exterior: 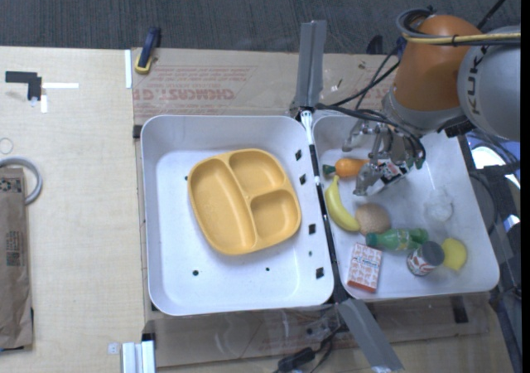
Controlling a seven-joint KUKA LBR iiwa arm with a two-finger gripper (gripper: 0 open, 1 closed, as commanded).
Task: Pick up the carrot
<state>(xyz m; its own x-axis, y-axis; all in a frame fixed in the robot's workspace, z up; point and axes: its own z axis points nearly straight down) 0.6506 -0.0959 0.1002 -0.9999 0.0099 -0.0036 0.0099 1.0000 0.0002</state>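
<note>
The carrot [348, 168] lies in the right bin [476, 268], near its left wall and toward the far end, green top pointing left. The gripper [379, 174] hangs just to the carrot's right, low over the bin floor. Whether the jaws are apart or together cannot be told; the wrist hardware and cables hide them, and nothing shows the carrot between them. Judging from this, the arm is lining up for the pick and not yet lifting.

The carrot sits just above the banana [338, 207], which curves along the same wall, so a grasp has little room on that side. A potato [373, 218], a green bottle [397, 239], a can [426, 259], a lemon [454, 253] and a small carton [363, 268] crowd the near half. The left bin [166, 280] holds a yellow tray [244, 200].

Red print on the cardboard [207, 81] behind the bins is upside down and mostly unclear. White letters "KU" show on the arm [489, 81].
</note>
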